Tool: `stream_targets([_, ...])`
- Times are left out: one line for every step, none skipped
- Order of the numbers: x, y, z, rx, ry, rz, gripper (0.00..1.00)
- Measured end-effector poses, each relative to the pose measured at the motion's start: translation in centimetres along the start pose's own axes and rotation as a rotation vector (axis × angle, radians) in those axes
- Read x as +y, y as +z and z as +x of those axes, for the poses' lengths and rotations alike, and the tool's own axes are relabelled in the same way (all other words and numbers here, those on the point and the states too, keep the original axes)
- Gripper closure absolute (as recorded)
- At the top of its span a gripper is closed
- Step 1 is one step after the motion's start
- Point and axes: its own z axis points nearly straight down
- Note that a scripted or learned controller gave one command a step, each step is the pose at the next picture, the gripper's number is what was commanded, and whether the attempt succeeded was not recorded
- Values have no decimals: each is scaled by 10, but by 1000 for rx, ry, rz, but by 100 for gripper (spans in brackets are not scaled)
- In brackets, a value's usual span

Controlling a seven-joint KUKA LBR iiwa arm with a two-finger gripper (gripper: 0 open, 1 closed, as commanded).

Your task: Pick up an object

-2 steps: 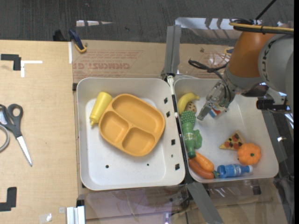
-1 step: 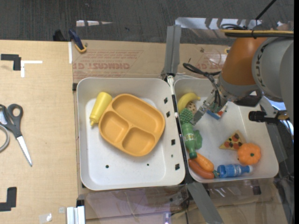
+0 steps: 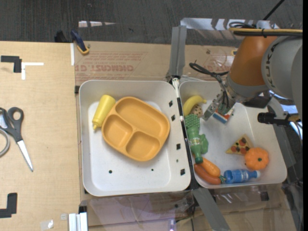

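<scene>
End effector [image 3: 219, 110] low in the right bin [image 3: 275, 143], near its upper left part, just right of the banana [image 3: 193, 103]; whether spread or closed cannot be told from this slant. A small red, white and blue item [image 3: 222, 116] right at its tip, touching or nearly so, but not clearly seen between the prongs. Grey arm with orange band [image 3: 250, 61] reaching in from the right.

Also in the right bin: a round speckled piece [image 3: 197, 110] just below the banana, a green toy [image 3: 195, 137] running down the left wall, a carrot [image 3: 210, 166] and a red-orange piece [image 3: 206, 175] near the lower left corner, a blue bottle [image 3: 240, 175] lying along the lower edge, an orange pumpkin [image 3: 256, 159] just above it, a pizza slice [image 3: 239, 146] beside the pumpkin.

In the left bin [image 3: 96, 177]: an orange divided tray [image 3: 135, 127], tilted, with a yellow bottle [image 3: 103, 111] touching its upper left edge.

On the counter [image 3: 43, 129] at far left, scissors [image 3: 18, 134].
</scene>
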Motion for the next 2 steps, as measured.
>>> stream_targets([-3,-147,65,1,-58,-1,100])
stream_targets([31,-167,83,2,80,1,100])
